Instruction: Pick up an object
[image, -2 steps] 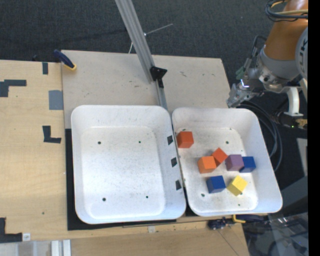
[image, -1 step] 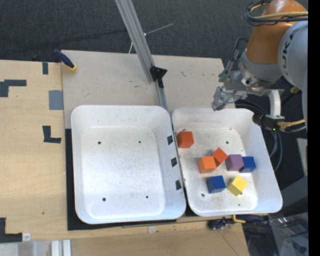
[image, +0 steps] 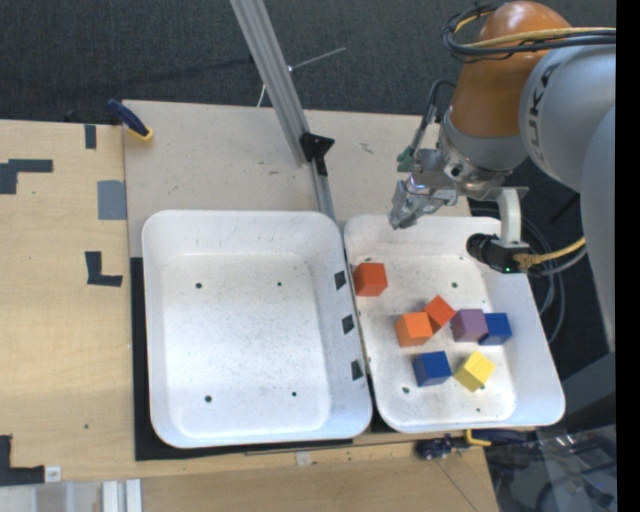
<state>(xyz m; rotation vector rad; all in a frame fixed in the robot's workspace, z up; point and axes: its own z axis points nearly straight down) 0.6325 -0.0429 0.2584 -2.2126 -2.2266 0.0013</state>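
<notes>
Several small blocks lie in the right bin (image: 530, 385). An orange-red cube (image: 371, 279) sits alone near the bin's left wall. Further right, an orange block (image: 413, 328), a second orange-red block (image: 441, 311), a purple block (image: 468, 324) and a blue block (image: 496, 328) huddle together. Below them lie another blue cube (image: 432, 368) and a yellow block (image: 476, 371). My gripper (image: 407, 214) hangs above the bin's far edge, up and right of the lone orange-red cube, with nothing seen between its fingers.
The left bin (image: 160, 300) stands beside the right one, with black clips along the shared wall. A slanted metal post (image: 285, 95) rises behind the bins. A blue and yellow clamp (image: 129, 118) lies at the bench's far left.
</notes>
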